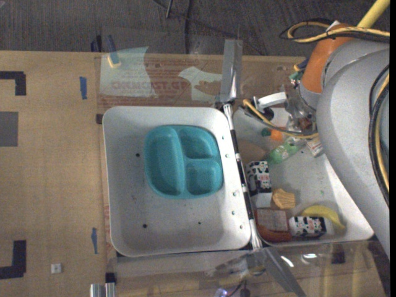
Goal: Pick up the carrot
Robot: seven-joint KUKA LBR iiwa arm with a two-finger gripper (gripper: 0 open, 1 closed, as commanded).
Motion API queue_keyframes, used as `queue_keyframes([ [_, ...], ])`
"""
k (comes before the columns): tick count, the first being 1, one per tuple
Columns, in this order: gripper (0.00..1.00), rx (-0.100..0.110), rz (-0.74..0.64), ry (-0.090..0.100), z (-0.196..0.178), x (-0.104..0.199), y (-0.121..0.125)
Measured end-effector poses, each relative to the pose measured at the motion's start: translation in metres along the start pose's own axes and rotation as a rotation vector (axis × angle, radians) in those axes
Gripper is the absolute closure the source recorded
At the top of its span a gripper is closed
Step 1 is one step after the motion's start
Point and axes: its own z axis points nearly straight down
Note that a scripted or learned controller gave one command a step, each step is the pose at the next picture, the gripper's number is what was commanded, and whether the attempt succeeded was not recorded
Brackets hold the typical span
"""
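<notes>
In the right bin, a small orange piece that looks like the carrot's tip lies near the back left corner. A light green piece sits just to its front right; I cannot tell whether the two are joined. The grey arm with its orange band reaches in from the right. Its gripper hangs over the back of the right bin, just right of the orange piece and above the green one. Cables and the wrist hide the space under the gripper.
The left bin holds a teal divided plate. The right bin also has two black-and-white cow-patterned items, a yellow banana, a tan wafer and a brown block. The arm's body covers the bin's right side.
</notes>
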Motion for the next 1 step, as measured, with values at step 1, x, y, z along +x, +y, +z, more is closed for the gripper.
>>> queue_keyframes([
  [1,1.00,-0.002,-0.003,0.000,-0.0002,0.0007,-0.0043],
])
